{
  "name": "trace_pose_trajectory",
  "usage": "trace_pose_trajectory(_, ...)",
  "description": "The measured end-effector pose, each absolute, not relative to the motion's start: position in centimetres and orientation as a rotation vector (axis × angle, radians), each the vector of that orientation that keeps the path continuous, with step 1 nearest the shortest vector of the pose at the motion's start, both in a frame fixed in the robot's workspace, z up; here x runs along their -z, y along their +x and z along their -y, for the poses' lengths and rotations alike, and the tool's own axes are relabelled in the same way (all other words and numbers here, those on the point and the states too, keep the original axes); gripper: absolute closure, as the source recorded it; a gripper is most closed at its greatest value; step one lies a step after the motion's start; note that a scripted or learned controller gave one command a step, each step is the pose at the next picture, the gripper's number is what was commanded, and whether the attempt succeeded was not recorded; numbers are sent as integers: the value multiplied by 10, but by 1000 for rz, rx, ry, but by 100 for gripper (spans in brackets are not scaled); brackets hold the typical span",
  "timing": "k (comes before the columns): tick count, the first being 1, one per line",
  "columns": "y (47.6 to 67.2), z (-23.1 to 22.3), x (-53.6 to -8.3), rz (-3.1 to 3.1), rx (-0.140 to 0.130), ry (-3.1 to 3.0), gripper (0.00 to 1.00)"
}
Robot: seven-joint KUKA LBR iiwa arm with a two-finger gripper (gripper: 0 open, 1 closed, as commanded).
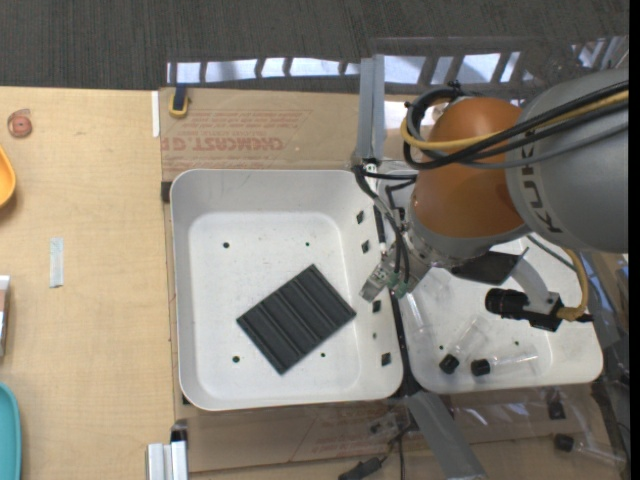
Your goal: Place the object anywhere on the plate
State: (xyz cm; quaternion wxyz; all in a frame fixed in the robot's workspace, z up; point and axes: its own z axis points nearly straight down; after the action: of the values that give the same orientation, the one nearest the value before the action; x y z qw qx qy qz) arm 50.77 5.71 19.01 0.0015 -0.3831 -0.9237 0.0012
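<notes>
Where cardboard [262,133] lies behind left bin [190,268], mirrored, unreadable print.

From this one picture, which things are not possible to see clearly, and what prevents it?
- Gripper: the orange wrist band covers most of it in the camera view, so I cannot tell whether anything is held.
- Right white bin: the grey arm hides its upper part.
- Small dark and clear objects in that bin: too small to identify.
- Dark ribbed rectangular plate in the left bin: fully visible.
</notes>
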Motion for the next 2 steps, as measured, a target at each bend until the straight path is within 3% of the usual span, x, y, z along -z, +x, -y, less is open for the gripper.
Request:
trace_pose_trajectory(1, 508, -57, -190, 2899, -4, -1202, 0)
trace_pose_trajectory(2, 570, -94, -191, 2746, -4, -1527, 0)
